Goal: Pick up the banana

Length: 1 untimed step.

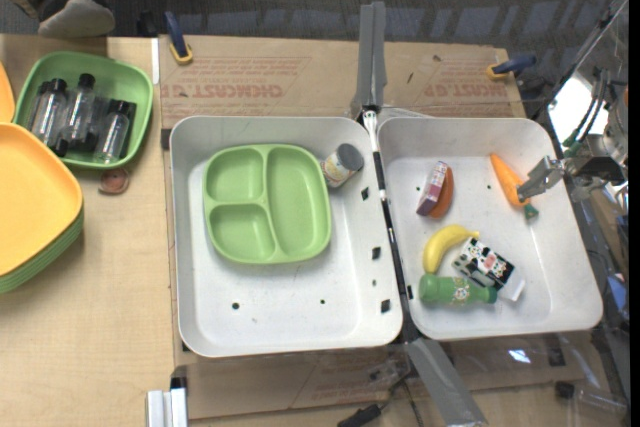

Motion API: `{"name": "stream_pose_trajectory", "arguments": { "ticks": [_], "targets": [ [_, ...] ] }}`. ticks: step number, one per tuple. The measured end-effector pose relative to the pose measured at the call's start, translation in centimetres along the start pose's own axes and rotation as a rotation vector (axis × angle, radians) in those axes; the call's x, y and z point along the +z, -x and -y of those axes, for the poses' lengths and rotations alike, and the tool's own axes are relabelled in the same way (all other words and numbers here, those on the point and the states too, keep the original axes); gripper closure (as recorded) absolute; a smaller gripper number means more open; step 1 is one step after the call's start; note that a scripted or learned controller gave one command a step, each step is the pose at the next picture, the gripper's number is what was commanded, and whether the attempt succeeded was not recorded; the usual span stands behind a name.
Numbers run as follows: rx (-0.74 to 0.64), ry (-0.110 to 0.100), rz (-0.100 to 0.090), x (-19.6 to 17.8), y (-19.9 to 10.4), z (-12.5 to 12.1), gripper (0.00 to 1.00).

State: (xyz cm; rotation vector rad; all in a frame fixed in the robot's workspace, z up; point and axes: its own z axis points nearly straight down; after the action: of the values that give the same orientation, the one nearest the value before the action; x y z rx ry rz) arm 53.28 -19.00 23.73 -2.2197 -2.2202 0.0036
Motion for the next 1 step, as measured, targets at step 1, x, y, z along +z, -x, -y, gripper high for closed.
{"name": "stream_pose_trajectory", "arguments": {
  "ticks": [1],
  "targets": [
    [0.024, 0.0, 0.0, 11.03, -4.36, -1.22, 0.0]
  ]
}}
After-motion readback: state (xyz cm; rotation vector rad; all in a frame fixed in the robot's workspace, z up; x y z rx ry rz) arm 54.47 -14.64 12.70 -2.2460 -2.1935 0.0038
